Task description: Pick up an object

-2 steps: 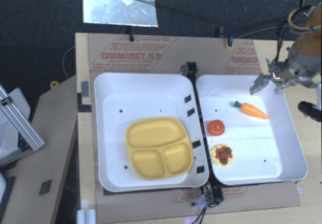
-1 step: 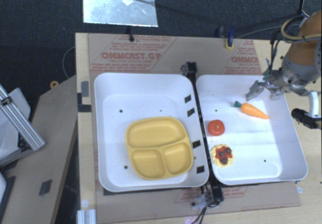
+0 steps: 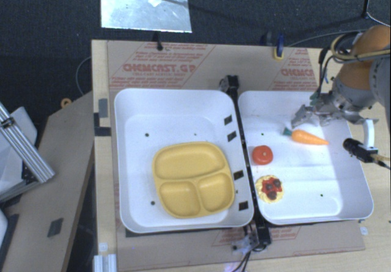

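Dark carpet surrounds the surface (image 3: 183, 60), a board printed with "CHEMCAST GP" in red. Two white bins sit side by side on it. At the right bin's (image 3: 348, 203) far edge the pincer (image 3: 303, 117) hangs low, its tips just beside the green end of a toy carrot (image 3: 308, 137); whether it is released or clenched cannot be told, and nothing shows between its tips. Nearer the divider lie a red tomato (image 3: 263, 154) and a small pizza piece (image 3: 270, 188). A yellow divided plate (image 3: 192, 178) rests in the left bin (image 3: 134, 112).
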